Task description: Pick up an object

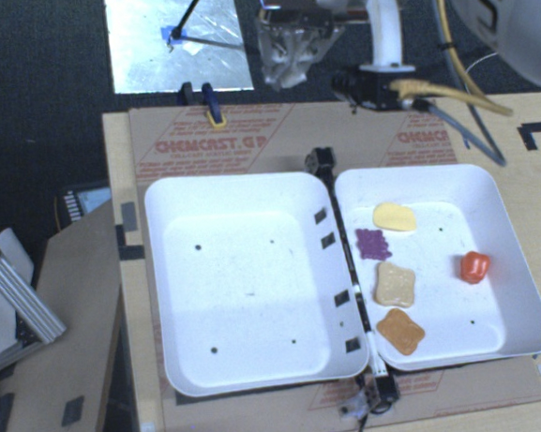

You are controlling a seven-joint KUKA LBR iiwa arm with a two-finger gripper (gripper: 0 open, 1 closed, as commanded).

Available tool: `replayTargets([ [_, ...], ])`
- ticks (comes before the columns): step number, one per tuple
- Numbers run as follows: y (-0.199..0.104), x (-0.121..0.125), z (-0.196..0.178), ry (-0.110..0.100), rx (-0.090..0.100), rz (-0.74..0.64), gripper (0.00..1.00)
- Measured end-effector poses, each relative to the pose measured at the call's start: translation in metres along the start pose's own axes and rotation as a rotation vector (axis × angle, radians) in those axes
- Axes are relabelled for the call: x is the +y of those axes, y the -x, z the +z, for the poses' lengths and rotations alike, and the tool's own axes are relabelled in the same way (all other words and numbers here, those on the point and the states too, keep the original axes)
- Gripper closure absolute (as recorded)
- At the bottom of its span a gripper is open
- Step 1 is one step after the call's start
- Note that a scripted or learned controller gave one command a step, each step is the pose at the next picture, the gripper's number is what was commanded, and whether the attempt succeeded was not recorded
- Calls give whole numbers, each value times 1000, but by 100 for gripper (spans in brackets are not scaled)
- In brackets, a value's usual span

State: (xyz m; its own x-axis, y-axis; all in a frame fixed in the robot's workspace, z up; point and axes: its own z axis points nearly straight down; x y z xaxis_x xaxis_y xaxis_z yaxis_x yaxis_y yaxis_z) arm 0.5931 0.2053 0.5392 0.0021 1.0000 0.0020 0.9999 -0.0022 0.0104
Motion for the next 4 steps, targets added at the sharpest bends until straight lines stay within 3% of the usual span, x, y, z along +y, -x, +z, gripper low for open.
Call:
replayTargets([
  [1, -25, -80, 3, -11, 1, -11, 100],
  [4, -25, -76, -31, -3, 4, -17, 100],
])
